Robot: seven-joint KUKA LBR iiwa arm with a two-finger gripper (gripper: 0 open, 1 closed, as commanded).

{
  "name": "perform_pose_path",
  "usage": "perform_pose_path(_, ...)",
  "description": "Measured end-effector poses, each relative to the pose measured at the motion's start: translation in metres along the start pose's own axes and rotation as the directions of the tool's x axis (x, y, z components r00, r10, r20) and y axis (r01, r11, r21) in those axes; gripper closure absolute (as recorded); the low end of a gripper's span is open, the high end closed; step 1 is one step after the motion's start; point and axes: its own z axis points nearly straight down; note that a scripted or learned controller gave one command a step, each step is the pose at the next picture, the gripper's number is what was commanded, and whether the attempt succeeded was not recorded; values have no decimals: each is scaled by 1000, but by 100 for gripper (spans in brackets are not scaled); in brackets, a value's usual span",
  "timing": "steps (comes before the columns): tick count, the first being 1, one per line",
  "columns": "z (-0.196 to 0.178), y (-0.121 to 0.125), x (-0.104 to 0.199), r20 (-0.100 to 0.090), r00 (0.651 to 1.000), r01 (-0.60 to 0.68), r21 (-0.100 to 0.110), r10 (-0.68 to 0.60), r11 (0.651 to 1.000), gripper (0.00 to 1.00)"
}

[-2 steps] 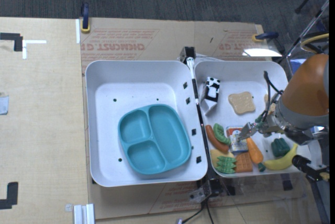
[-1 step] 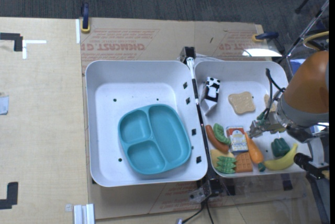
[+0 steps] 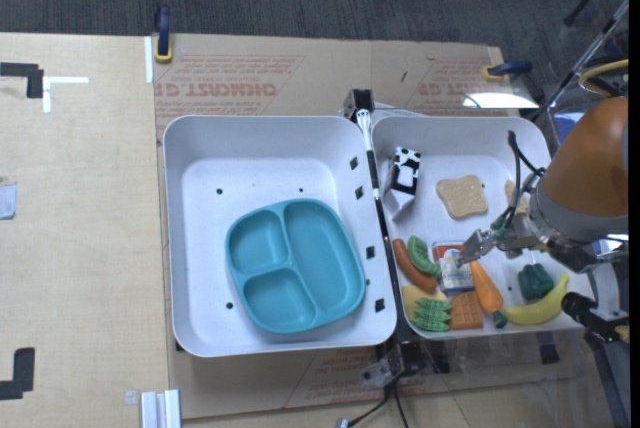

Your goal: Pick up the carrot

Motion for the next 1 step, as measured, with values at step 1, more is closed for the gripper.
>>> perform_pose_path(1,25,-9,35,-4,998,61,10,-61,998,0)
